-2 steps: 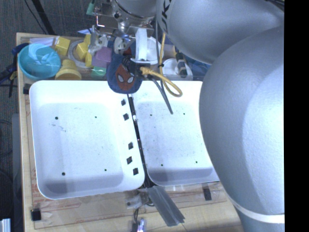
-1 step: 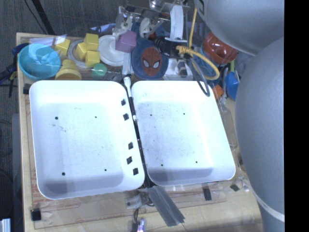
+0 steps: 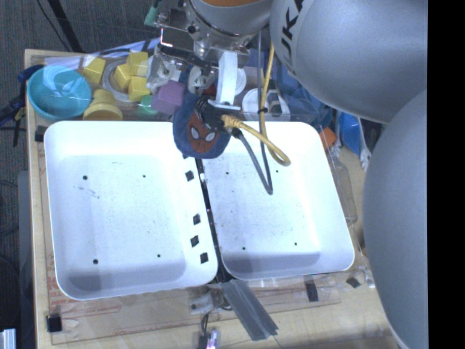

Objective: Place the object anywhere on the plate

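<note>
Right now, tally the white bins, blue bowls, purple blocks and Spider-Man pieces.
White bins: 2
Blue bowls: 1
Purple blocks: 1
Spider-Man pieces: 1
Total: 5

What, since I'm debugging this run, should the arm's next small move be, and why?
Probably a short straight lift: the gripper sits directly over the blue Spider-Man item at the bins' far rim, and a grasp can't be confirmed.
</note>
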{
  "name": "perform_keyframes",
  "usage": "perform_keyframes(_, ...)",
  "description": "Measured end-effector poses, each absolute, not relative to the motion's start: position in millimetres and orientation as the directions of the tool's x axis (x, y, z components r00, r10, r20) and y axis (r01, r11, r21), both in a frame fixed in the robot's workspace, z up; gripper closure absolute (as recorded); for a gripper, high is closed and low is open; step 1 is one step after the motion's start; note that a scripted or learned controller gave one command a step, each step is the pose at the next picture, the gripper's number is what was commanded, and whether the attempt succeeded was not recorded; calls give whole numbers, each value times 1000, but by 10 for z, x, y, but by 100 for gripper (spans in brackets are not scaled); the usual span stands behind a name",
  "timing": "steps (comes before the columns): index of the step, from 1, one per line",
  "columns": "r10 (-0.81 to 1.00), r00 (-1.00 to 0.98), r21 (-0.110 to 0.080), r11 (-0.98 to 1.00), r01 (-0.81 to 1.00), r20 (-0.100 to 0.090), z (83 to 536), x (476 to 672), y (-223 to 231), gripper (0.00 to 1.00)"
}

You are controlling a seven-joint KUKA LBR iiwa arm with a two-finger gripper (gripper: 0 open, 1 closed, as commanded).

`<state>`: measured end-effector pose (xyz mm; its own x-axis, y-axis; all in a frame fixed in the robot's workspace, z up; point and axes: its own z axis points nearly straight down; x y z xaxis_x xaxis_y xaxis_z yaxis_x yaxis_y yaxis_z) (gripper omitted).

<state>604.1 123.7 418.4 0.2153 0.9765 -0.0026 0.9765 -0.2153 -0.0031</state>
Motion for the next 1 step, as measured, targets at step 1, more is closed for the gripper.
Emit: perform_keyframes(1,999,49,0,-49,999,-1,4406,5859,1053,100)
